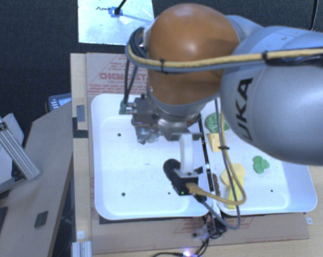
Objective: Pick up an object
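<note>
My gripper hangs over the back part of the left white bin, under the big orange and grey wrist. Nothing shows beneath it on the bin floor. In the right bin lie a round green piece, a small yellow block, a pale yellow piece and a green clustered piece. The arm hides part of the right bin's back half.
A cardboard sheet lies under both bins. A silvery sheet sits behind them. An aluminium bar leans at the far left beside the bench. The divider between the bins runs just right of my wrist.
</note>
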